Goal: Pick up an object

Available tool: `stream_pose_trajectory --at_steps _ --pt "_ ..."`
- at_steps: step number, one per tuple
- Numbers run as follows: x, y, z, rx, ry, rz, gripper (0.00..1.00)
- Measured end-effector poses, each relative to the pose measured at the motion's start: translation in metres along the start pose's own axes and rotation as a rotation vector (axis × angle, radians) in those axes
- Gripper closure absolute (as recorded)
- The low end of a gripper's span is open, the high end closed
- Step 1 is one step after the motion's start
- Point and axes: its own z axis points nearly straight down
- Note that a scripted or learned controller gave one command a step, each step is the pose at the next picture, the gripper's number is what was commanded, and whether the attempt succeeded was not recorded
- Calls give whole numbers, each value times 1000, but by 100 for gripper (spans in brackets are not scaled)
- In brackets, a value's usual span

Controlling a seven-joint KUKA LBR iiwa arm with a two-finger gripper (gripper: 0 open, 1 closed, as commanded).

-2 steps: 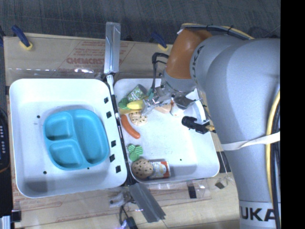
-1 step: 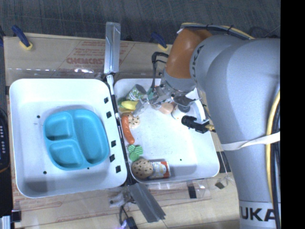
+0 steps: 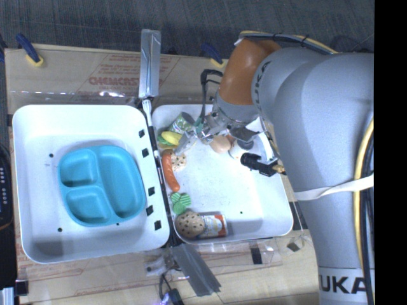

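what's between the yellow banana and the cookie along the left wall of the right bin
In the camera view, between the banana and the cookie lie an orange hot dog and, below it, a green ridged item.

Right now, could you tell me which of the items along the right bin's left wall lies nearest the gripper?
The yellow banana-like piece, at the far end of that row and closest to the gripper. The orange hot dog, green item and cookie lie progressively farther away.
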Motion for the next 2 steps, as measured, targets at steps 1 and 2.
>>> stream_pose_trajectory --at_steps 1,2 --pt "3 -5 -3 21 11 -4 100" --pt "3 -1 -6 9 7 -7 0"
